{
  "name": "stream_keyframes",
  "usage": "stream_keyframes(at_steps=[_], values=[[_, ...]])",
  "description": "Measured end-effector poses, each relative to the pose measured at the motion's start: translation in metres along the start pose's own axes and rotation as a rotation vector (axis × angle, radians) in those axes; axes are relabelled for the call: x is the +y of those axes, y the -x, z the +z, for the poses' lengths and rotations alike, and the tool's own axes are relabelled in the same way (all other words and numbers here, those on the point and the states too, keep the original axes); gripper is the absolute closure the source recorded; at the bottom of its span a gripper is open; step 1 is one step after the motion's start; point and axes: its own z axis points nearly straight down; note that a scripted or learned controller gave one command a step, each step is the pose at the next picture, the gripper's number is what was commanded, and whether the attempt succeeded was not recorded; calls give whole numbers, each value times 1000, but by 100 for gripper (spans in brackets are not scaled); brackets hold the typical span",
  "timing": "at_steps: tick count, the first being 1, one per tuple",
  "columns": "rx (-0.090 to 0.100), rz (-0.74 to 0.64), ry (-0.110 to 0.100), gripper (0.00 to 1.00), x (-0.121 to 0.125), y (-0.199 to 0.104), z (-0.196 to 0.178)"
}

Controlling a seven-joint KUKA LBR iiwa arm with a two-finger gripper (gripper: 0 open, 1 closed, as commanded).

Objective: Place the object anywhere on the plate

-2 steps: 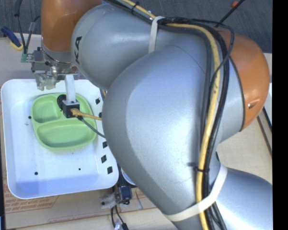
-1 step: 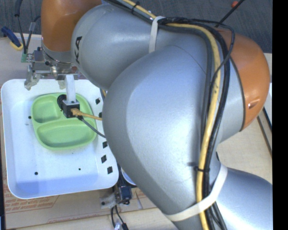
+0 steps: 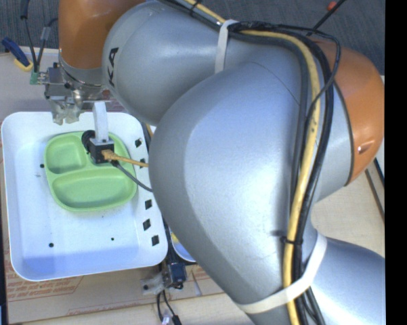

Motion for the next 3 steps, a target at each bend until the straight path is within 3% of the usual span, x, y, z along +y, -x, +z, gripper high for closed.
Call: stream_keyframes(at_steps=[1, 2, 3], values=[[1, 7, -2, 100, 0, 1, -55], [-3, 8, -11, 100, -81, -1, 25], [-1, 7, -5, 100, -36, 0, -5]])
